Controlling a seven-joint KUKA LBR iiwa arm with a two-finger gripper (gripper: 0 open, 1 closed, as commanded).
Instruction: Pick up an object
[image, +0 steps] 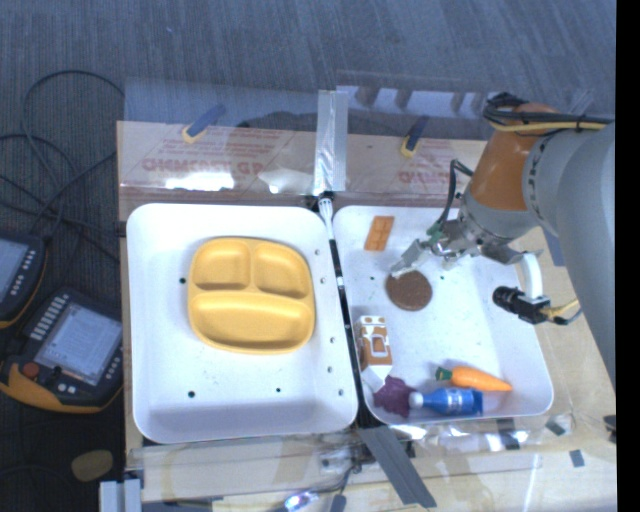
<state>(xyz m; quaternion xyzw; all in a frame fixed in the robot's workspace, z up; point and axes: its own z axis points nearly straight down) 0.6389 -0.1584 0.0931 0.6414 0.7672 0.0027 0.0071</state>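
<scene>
The grey robot arm with the orange band (510, 170) reaches in from the right, over the right white bin (530, 400). Its gripper (410, 262) points down and to the left, and its tip sits right above the flat brown round cookie (409, 291). The cookie is the nearest thing, just below the tip and a tiny bit toward the front of the bin. It is round, so it has no long side to line up with.

The fingers look small and blurry here, so I cannot tell if they are spread or pressed together. Nothing shows between them.

The thin orange cracker (379, 233) lies just to the left of the tip, near the back wall. The other toys are well apart, at the front (a plastic orange carrot (479, 379) and a blue bottle (449, 402)). I think the next move is a short drop straight down onto the cookie.
</scene>
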